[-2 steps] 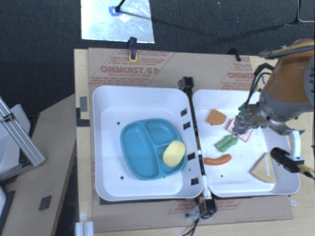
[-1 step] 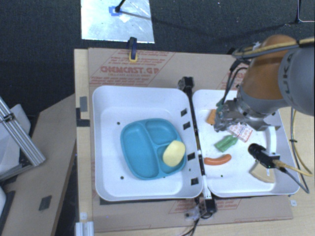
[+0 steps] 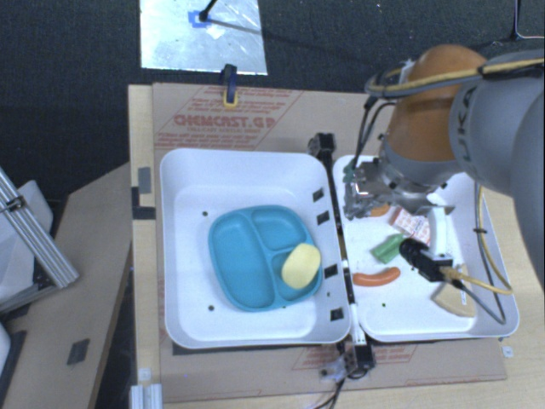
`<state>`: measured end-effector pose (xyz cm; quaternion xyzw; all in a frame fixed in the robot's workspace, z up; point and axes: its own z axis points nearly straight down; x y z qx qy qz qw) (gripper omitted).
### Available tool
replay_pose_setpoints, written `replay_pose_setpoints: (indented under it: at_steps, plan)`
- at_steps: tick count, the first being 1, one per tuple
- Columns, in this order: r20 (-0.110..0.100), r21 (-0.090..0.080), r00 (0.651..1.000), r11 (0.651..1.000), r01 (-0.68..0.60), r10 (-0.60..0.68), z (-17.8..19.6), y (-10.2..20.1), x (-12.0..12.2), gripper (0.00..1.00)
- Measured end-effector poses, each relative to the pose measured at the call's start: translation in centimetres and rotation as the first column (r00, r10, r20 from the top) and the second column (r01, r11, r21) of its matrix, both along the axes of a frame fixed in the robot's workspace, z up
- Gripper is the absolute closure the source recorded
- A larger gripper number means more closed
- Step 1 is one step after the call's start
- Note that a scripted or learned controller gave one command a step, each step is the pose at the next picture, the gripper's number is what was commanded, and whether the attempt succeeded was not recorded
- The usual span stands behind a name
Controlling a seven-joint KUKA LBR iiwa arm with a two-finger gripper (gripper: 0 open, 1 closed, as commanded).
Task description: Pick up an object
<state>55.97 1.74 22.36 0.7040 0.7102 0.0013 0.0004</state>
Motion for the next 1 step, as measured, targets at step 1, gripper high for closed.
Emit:
replay_pose_setpoints:
  at_steps: [1]
  plan:
    - [-0.001, 0.001, 1.000, 1.000, -0.001, 0.001, -0.59, 5.66, 0.80, 1.00]
